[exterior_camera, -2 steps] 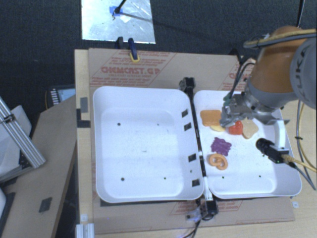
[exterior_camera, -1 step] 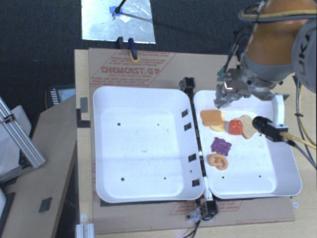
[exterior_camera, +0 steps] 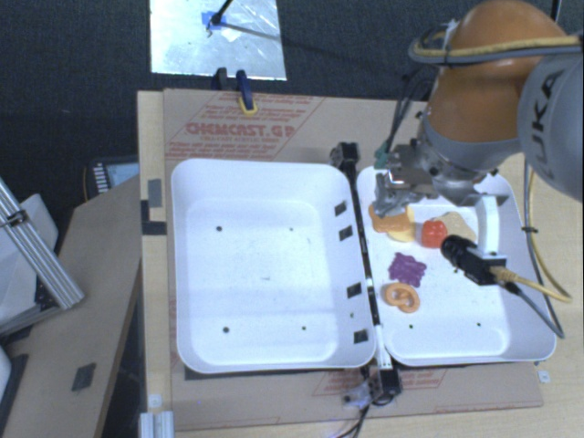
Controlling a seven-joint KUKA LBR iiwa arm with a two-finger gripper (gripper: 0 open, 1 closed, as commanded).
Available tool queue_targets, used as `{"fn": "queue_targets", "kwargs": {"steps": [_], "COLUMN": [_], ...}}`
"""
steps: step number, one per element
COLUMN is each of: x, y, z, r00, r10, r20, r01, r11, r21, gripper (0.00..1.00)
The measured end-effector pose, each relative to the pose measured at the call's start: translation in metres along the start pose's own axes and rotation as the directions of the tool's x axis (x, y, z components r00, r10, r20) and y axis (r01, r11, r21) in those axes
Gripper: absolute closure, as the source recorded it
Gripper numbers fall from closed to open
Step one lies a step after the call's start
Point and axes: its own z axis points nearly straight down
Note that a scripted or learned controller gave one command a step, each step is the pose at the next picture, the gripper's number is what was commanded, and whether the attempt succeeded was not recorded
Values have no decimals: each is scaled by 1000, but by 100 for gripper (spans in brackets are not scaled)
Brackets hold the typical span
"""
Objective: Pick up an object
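My gripper [exterior_camera: 391,195] hangs low over the far left part of the right bin [exterior_camera: 456,340], right above a yellow-orange piece [exterior_camera: 398,227] and seemingly touching its top edge. A red round object [exterior_camera: 432,233] lies just to the right of that piece. Nearer the front sit a purple lumpy object [exterior_camera: 408,268] and an orange pretzel-shaped object [exterior_camera: 401,297]. The arm's grey and orange wrist hides the back of the right bin.
The left bin [exterior_camera: 265,272] lies beside the right one, with a black-clipped divider [exterior_camera: 362,263] between them. A black fitting [exterior_camera: 470,260] with a yellow cable hangs from the arm over the right bin's middle. A cardboard sheet [exterior_camera: 246,126] lies under both bins.
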Motion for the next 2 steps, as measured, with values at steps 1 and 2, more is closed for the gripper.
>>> {"fn": "queue_targets", "kwargs": {"steps": [1, 2], "x": [44, 75], "y": [-24, -55], "z": [-126, -128], "r00": [1000, 1000], "r10": [0, 2], "r20": [-3, 0], "r01": [0, -2], "r11": [1000, 1000], "r21": [-14, -2], "gripper": [100, 100]}}
